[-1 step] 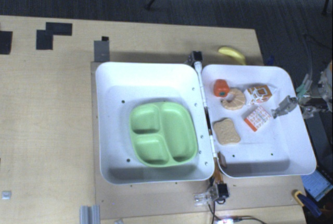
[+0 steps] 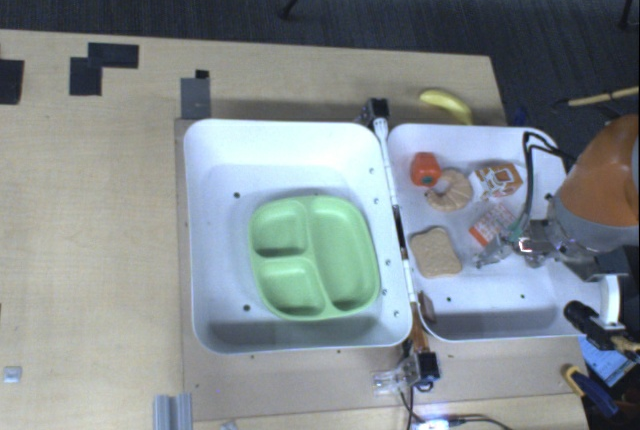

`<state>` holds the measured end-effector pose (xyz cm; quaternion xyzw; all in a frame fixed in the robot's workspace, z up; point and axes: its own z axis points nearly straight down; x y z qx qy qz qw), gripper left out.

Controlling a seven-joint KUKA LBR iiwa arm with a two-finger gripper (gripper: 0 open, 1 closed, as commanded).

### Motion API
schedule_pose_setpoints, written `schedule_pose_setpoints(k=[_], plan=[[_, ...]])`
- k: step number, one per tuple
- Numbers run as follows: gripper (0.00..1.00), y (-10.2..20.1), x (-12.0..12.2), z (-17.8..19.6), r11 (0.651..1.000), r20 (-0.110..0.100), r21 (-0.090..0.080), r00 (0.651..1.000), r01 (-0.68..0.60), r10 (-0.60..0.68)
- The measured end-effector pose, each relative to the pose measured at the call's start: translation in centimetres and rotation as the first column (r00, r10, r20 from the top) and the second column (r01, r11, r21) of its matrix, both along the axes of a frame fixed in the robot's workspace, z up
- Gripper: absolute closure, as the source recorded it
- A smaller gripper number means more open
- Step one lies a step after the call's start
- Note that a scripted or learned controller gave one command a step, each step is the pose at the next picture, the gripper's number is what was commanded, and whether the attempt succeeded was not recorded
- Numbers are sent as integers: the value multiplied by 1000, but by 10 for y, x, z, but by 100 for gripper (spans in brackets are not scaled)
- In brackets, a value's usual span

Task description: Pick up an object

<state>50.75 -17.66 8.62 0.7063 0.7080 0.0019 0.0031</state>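
The right bin (image 2: pixel 500 313) holds several small items: a red-orange object (image 2: pixel 425 168), a round tan biscuit-like piece (image 2: pixel 451 190), a printed packet (image 2: pixel 500 180), a slice of bread (image 2: pixel 436 252) and a clear wrapper with an orange patch (image 2: pixel 484 229). My gripper (image 2: pixel 500 253) reaches in from the right, low over the bin floor. Its tip is at the lower edge of the clear wrapper, just right of the bread. The grey wrist and orange band (image 2: pixel 610 173) hang over the bin's right rim.
The left bin (image 2: pixel 215 218) holds a green divided plate (image 2: pixel 313 256). A yellow banana (image 2: pixel 445 103) lies on the bench behind the right bin. Cables and clamps sit at the bins' front edge (image 2: pixel 415 373).
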Motion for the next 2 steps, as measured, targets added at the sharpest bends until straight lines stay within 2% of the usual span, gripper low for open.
schedule_pose_setpoints(k=[1,2], plan=[[100,0,2,11,1000,4,0,1000,-1,1],[0,0,2,11,1000,4,0,1000,-1,1]])
